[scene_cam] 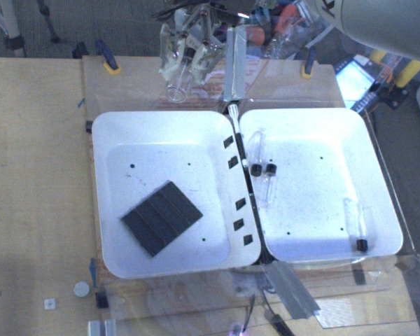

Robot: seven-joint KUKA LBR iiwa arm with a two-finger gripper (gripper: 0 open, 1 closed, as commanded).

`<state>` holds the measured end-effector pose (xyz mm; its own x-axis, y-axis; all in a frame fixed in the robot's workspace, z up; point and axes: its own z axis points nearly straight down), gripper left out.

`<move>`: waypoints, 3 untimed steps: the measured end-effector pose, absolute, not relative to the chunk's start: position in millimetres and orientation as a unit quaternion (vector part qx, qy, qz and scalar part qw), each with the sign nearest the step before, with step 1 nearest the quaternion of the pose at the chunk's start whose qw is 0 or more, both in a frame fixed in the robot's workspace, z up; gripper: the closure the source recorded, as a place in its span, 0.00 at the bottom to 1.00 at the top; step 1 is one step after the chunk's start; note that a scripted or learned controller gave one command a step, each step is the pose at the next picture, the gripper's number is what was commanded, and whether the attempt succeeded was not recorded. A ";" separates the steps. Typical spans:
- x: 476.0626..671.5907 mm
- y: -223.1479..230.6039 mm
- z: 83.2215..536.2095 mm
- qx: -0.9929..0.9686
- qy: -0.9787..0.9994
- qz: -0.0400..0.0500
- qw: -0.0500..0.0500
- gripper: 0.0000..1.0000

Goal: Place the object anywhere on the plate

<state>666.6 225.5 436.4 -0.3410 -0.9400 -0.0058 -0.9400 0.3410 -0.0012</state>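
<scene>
Nearest us, off the near-left corner of the plate [162,217], a small grey disc [80,288] and a tiny square tag [50,303] sit on the bare bench [35,187]. The plate itself is a dark slatted square, lying flat and turned diamond-wise in the left bin [112,128], nothing on it.

Well right of the plate, in the right bin [315,128], one clear tube [355,219] with a black cap lies at the near right corner. Slightly beyond the plate and just across the divider, we see two more clear capped tubes [260,168], caps side by side. No tube touches the plate.

A row of black tabs [238,184] runs along the divider, just right of the plate.

Far beyond the plate, past the bins' back edge, the gripper [189,47] hangs over clutter, with a clear round piece [175,91] just below it. We can't tell if it's open or closed. The grey arm [378,9] sits far right of the plate.
</scene>
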 end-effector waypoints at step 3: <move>666.5 225.8 435.8 -0.945 0.327 -0.001 0.004 1.00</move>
<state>666.5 225.8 435.8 0.7862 -0.6180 -0.0011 -0.6179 -0.7862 -0.0087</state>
